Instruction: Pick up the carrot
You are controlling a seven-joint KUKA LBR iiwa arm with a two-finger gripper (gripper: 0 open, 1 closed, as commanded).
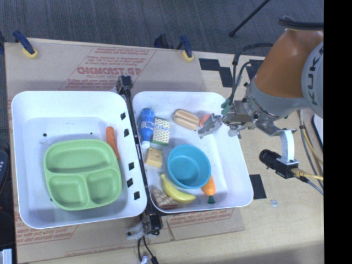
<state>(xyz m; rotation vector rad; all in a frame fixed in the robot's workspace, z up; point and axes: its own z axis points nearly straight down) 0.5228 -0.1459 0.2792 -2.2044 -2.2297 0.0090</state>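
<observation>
- Gripper point(210, 124) of the grey arm is hovering over the upper right part of the right-hand white plastic bin point(234, 164), just beside the tan toy hot dog bun point(186, 119); I am seeing nothing between its fingers, though from this slant I cannot tell whether they are apart or together.
- Small orange toy carrot point(209, 188) is lying near that bin's lower right corner, touching the round blue plastic bowl point(188, 166), well apart from the gripper.
- Yellow toy banana point(176, 190) is resting just left of the carrot.
- I am also seeing the green three-compartment plastic tray point(82, 173) sitting in the left white bin point(22, 147), with a thin orange stick-like piece point(112, 141) along its upper right edge.
</observation>
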